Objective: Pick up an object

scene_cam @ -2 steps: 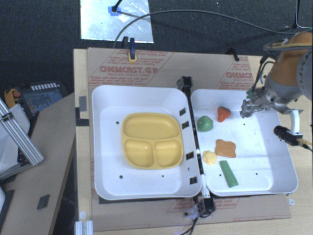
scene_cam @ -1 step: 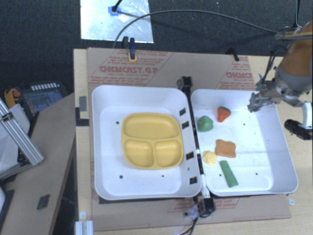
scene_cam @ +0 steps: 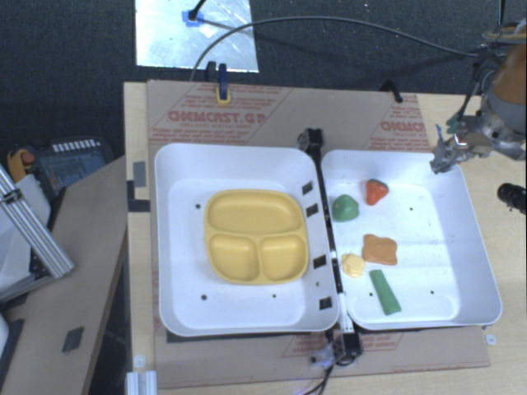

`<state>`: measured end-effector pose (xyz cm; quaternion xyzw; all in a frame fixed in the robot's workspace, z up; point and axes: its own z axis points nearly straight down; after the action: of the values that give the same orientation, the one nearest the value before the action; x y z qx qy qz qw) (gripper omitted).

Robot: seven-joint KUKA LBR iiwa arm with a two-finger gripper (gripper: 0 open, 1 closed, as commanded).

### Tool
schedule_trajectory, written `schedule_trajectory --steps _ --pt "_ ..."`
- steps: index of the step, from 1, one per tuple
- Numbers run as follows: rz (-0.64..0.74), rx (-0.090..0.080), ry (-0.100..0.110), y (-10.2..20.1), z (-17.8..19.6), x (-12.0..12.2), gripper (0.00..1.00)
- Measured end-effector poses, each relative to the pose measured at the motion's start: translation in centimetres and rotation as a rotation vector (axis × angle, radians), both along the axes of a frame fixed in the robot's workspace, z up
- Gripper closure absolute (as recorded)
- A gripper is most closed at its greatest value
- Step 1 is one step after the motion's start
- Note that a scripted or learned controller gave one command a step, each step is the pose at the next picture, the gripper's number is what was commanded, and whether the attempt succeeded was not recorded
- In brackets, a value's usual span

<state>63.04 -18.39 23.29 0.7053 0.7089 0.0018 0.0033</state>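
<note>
Claw (scene_cam: 442, 161) of grey metal, hanging at upper right corner of right shallow white plastic bin (scene_cam: 473, 245), just above its far rim; cannot tell whether apart or together (too small and blurred). Nothing seen between its tips. Grey arm with orange band (scene_cam: 504, 97) reaching in from right edge.

Inside right bin, all objects gathered on left half, near the divider: small red-orange strawberry-like toy (scene_cam: 376, 191) at top, round green toy (scene_cam: 345, 208) just left and below it, flat orange toast-shaped piece (scene_cam: 380, 249) lower down, small pale yellow lump (scene_cam: 353, 265) touching or almost touching its left lower edge, long green stick-shaped piece (scene_cam: 384, 292) lying tilted near the front. Right half of this bin floor bare, wide free room between claw and objects.

In left shallow white plastic bin (scene_cam: 177, 220), yellow plastic tray with three compartments (scene_cam: 255, 236), placed in middle, free floor on all sides, right edge near the divider.

Under both bins, brown cardboard sheet with red print (scene_cam: 247, 109). Behind it, shiny metal plate (scene_cam: 193, 23) on dark carpet.
</note>
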Motion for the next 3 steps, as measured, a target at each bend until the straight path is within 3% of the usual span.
schedule_trajectory --steps 2,3 --pt "0.005 0.005 0.006 11.2 0.3 -3.7 1.0" --pt "0.006 0.004 0.006 17.0 0.7 -4.3 1.0"
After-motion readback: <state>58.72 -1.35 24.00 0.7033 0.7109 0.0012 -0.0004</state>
